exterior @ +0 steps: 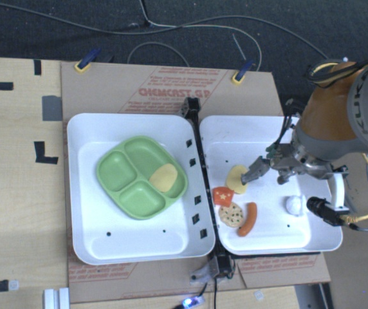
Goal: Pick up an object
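Yellow food piece lies in right bin, gripper tip just beside it. We cannot tell gripper state. We judge pick not yet done: no object lifted; grasp and raise remain. Nearby: red piece, cookie, sausage.

Two white bins. One green divided plate with one yellow piece. Right bin: five small food items.
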